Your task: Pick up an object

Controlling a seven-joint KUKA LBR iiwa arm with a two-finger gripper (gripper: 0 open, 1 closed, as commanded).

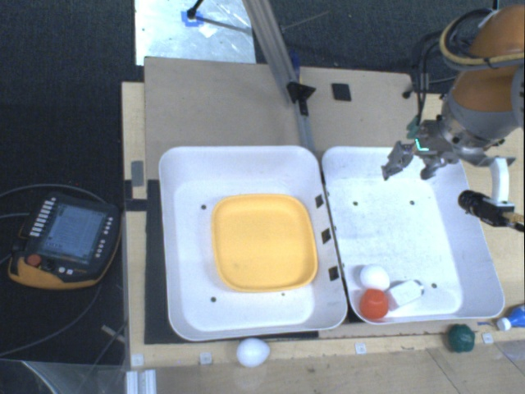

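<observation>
Two balls [374,290] huddle in the right bin's [484,298] near corner, well apart from the open tool [413,165].

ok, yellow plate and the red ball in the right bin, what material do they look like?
Yellow plate: likely plastic, matte, an even colour with a soft sheen and a moulded rim. Red ball: smooth, probably plastic or rubber; too small to tell.

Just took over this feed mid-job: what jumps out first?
A big yellow plate fills the middle of the left bin. In the right bin, a red ball and a white ball sit clustered at the near left corner, while the tool hovers open over the far end, holding nothing.
</observation>
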